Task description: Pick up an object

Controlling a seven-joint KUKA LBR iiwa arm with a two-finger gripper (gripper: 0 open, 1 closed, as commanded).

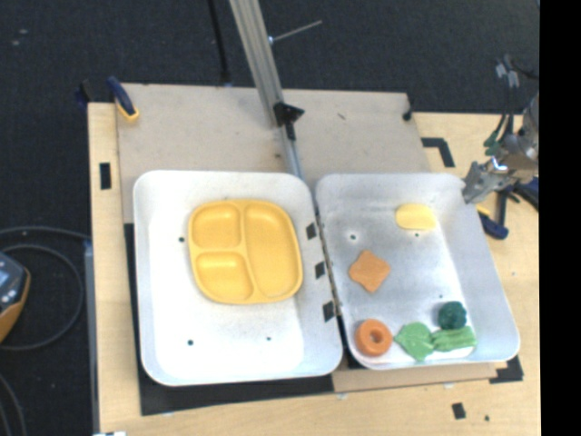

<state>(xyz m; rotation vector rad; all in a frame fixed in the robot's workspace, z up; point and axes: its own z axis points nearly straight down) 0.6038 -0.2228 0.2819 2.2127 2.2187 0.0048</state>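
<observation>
Lying flat, glossy yellow divided plate (245, 251), ridged orange ring (373, 336)

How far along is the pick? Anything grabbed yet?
Nothing looks done yet. The yellow piece, orange square, orange ring, green pieces and dark green ball all lie in the right bin; the yellow tray sits in the left bin. The hand is at the right bin's upper right edge, above no item. The whole approach, grasp and lift remain.
</observation>
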